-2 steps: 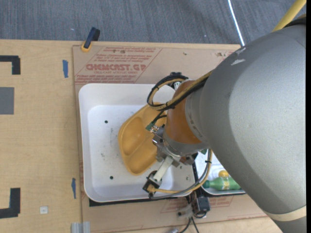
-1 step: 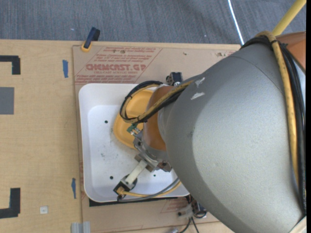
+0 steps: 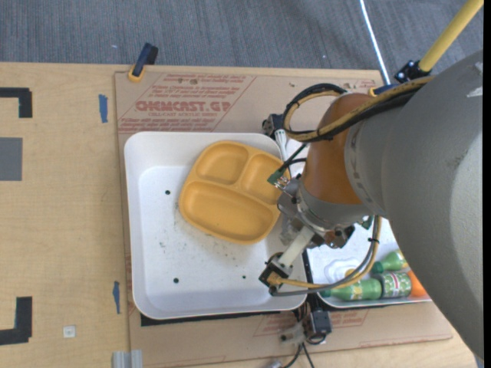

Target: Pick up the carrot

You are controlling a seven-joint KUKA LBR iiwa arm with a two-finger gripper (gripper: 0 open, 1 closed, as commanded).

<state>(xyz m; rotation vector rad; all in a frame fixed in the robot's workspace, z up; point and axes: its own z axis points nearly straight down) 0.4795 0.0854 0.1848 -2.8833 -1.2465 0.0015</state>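
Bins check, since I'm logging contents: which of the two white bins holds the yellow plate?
The bin on the view's left: the yellow plate lies in it. The right bin, under the arm, shows green bottles instead.

Yellow divided plate (image 3: 230, 194) in left bin (image 3: 153, 236); green bottle (image 3: 377, 287) in right bin (image 3: 368, 303)

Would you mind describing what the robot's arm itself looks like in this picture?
The arm is a thick, rounded grey casing that narrows to a glossy orange band above a silvery metal wrist. Thin black cables loop around the band, and a yellow cable runs in from the upper right.
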